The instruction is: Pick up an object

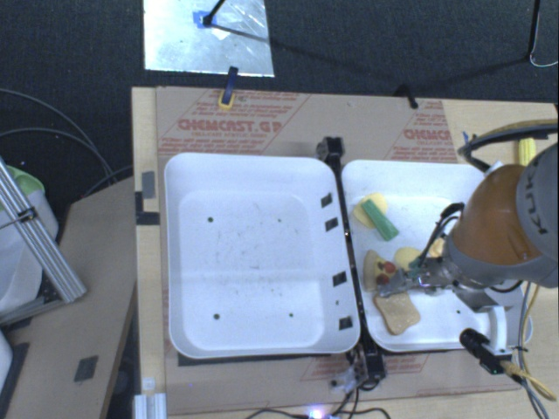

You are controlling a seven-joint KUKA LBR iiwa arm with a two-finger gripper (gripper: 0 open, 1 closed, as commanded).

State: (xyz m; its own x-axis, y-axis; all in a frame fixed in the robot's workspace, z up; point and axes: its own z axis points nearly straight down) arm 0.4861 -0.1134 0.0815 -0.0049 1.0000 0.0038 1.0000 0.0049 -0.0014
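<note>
Over the right bin (410, 177), seen from above at a slant, the grey arm with its orange band (493, 225) is reaching in from the right and is hanging low above the bin floor. Its gripper (403, 279) is sitting among the cluster of small things there, and whether it is open or closed, I cannot tell; nothing is showing clearly between its tips.

Just below the gripper, a tan, bread-shaped piece (398, 313) is lying flat, rounded at the edges and matte. Beside the gripper's left, a tan slice with red dots (379, 271) is lying close to the divider (346, 234) between the bins. A pale yellow rounded thing (407, 257) is sitting right above the gripper, partly covered by dark cables. Farther up, a green block (380, 221) with soft edges is resting tilted, and a yellow piece (368, 202) is touching its upper end.

The left bin (253, 256) is showing a smooth white plastic floor with faint speckles and a few small dark holes. Both bins are resting on brown printed cardboard (253, 116) laid over the desk (144, 260). Beyond the cardboard, a shiny metal sheet (210, 24) is lying on dark carpet.
</note>
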